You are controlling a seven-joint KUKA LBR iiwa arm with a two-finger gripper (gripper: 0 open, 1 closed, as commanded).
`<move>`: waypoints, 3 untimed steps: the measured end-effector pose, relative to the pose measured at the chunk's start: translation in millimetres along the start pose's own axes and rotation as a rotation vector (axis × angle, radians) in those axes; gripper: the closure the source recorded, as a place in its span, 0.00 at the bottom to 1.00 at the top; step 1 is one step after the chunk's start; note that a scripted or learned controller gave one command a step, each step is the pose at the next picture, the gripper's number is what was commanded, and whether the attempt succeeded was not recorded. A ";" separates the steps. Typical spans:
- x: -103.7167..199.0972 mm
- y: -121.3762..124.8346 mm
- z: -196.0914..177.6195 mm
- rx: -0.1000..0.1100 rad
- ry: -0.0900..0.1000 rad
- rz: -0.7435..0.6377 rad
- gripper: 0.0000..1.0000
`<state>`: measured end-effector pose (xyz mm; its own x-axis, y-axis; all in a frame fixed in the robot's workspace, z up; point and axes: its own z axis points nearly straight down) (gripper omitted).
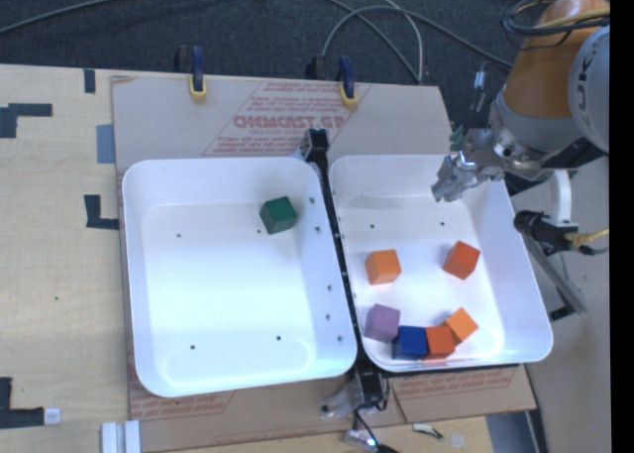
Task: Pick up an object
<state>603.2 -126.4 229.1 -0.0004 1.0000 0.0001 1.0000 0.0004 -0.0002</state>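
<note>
The tool hung over the far right corner of the right bin, above the blocks, probably placed to pick one; whether it was open or closed I cannot tell, and nothing showed in it. Its likeliest targets, two orange cubes, lay apart mid-bin, each turned slightly, with no long axis. A green cube sat in the left bin.

Two white bins sit side by side. The left bin holds one green cube. The right bin holds orange, purple and blue blocks. The gripper hovers over its far right corner.
</note>
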 end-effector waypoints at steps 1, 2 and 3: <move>56.8 5.9 7.2 0.001 0.001 -0.004 1.00; 116.5 10.6 8.4 0.000 0.001 -0.005 1.00; 167.0 1.7 -4.3 -0.001 0.001 -0.004 1.00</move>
<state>604.8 40.6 233.5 -0.0048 1.0000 0.0012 1.0000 0.0048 0.0005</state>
